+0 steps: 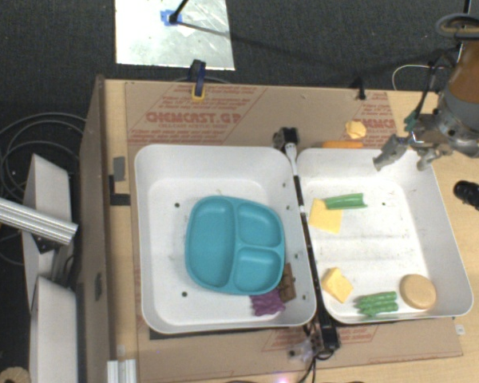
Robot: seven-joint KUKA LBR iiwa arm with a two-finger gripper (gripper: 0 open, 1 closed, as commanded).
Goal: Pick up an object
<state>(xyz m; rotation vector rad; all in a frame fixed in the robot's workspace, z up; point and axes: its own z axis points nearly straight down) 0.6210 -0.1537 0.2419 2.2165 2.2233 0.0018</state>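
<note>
The claw (405,152) hangs over the far right corner of the right bin (443,238), its two fingers spread wide with nothing between them. One finger (385,155) points down toward the bin's back rim, the other sits closer to the grey wrist with its orange band.

Taking the right bin as the landmark: inside it, near the wall it shares with its neighbour, a yellow wedge (326,216) lies flat, and a green bean piece (344,202) rests just beyond it, touching its far edge. Toward the near rim sits a second yellow wedge (336,284), with another green bean bundle (377,302) just to its right and a round tan bun (418,291) right beside that, in the near right corner. Everything in there lies well apart from the claw.

Just outside the bin's far rim, on the table (223,118), lie an orange carrot-like stick (342,144) and a small yellow lump (355,128).

To the left of the right bin, the left bin (156,214) carries a blue divided plate (234,245). A purple piece (265,303) and a brown piece (288,285) sit at the plate's near edge, close to the shared wall.
</note>
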